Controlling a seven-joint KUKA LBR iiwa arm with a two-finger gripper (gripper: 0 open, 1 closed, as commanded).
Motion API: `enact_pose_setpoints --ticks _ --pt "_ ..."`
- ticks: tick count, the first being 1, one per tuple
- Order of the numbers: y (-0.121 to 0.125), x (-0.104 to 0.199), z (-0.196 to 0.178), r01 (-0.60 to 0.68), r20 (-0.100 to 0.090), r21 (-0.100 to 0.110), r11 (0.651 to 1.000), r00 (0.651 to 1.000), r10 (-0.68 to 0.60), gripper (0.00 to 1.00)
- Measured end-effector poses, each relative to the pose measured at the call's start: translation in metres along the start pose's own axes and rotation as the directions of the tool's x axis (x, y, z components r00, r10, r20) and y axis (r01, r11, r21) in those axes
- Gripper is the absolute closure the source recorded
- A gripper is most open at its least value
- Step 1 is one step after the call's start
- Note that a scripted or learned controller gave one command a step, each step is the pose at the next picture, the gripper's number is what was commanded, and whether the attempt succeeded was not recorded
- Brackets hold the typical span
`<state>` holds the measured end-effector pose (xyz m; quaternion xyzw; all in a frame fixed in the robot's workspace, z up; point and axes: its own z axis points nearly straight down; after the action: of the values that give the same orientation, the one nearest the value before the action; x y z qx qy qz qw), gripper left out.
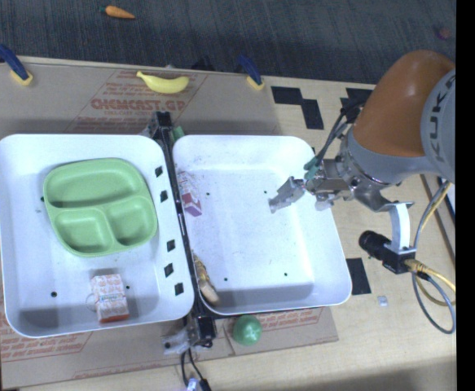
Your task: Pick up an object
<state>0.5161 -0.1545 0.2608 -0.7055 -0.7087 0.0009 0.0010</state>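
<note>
Your claw (284, 195) hangs over the right bin (253, 287); you cannot tell its state. The small red-and-white carton (190, 194) lies against that bin's left wall, well apart.

arm (408, 129) cut off at right, gripper (288, 194) blurred

Grey KUKA iiwa arm (400, 137) enters from the right, its orange band just behind the wrist. Metal two-finger gripper (284, 195) projects leftward from the wrist, tilted downward. Nothing visible between its grey fingertips (279, 202).
</note>
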Motion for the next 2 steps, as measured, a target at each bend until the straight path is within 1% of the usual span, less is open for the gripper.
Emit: enact_pose_setpoints --ticks 1,2 --pt "-0.002 -0.057 0.095 0.0 0.0 0.003 1.0 1.0 0.0 0.0" --pt "0.037 -0.056 0.087 0.001 0.0 -0.001 1.0 1.0 -0.001 0.0"
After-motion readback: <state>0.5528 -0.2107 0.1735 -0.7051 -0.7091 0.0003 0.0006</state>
